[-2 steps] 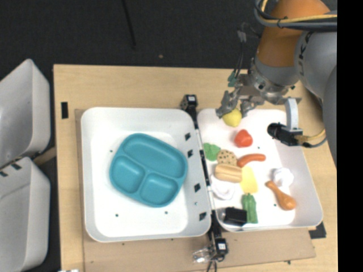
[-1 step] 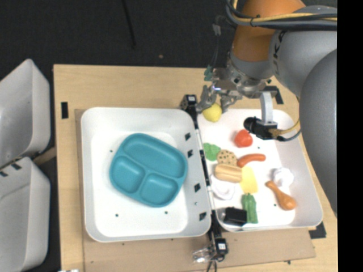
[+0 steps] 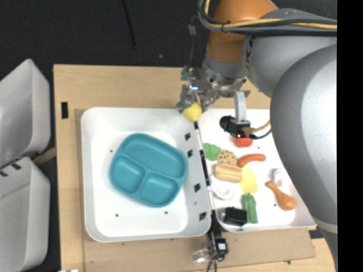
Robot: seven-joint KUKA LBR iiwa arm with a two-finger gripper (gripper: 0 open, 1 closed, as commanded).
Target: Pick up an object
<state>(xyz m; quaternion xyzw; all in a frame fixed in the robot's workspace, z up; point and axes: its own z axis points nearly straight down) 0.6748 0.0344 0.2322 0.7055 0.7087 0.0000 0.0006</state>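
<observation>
**Arm parked over the divider with a yellow thing in its grip**

So the gripper (image 3: 194, 103) sits near the top middle of the frame, right above where the two white bins meet. There's a small round yellow object (image 3: 193, 112) sitting between the finger ends, so the fingers look pinched on it, though the fingers themselves are dark and a bit hard to make out. The yellow object hangs over the upper end of the ridge between the bins; whether it touches the rim can't be told from this angle.

The arm (image 3: 306, 95) fills the upper right and right side of the frame, with the orange band (image 3: 238, 21) up top above the wrist.

The left bin (image 3: 96, 208) holds a teal divided plate (image 3: 148, 169), sitting roughly in the middle, tilted a little in the frame.

The right bin (image 3: 300, 222) has a pile of toy food: a green piece (image 3: 211, 151) near the divider, a brown speckled cookie-looking thing (image 3: 226, 157), a hot dog bun (image 3: 228, 173), an orange sausage (image 3: 250, 160), a yellow block (image 3: 248, 181), a green vegetable piece (image 3: 250, 207), an orange drumstick (image 3: 281, 195) toward the right, a small red item (image 3: 243, 141) and a black object (image 3: 233, 215) near the bottom edge. Most of these touch or sit just beside each other.
</observation>
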